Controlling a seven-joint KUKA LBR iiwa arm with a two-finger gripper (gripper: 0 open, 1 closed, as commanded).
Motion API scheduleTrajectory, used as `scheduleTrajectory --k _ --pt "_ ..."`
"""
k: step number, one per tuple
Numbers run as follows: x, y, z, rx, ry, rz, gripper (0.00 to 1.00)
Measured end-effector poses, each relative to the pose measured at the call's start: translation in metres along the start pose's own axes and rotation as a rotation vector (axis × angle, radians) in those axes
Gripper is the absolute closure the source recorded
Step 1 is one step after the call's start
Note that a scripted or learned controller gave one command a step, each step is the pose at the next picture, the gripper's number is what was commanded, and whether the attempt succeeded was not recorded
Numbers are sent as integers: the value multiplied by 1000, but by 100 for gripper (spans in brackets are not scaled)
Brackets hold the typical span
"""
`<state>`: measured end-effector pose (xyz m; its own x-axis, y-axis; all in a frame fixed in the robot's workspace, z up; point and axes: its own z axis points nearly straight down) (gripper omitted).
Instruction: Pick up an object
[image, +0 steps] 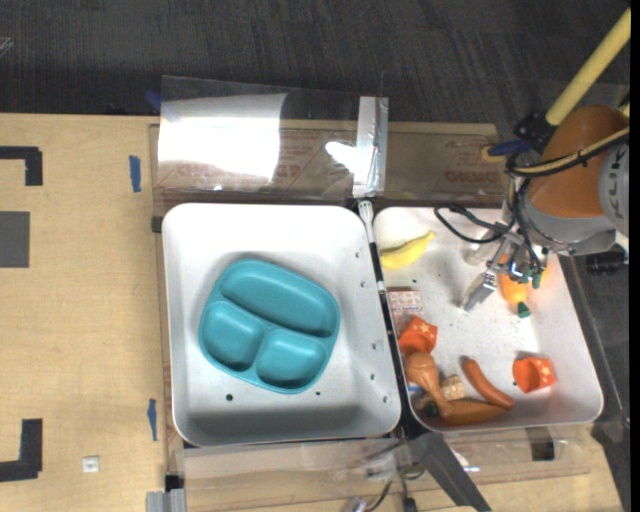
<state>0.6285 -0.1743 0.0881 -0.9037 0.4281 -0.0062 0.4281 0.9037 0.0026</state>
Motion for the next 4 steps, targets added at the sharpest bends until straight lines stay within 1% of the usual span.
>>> scheduleTrajectory --k 1,2,3,4 --pt "44 -33 -1 0 -4 -269 0" --pt "40 -31 -16 0 -22 -270 100" --pt "40 -31 -15 0 -20 -270 0" --pt "26 -30 -1 0 -4 -246 0"
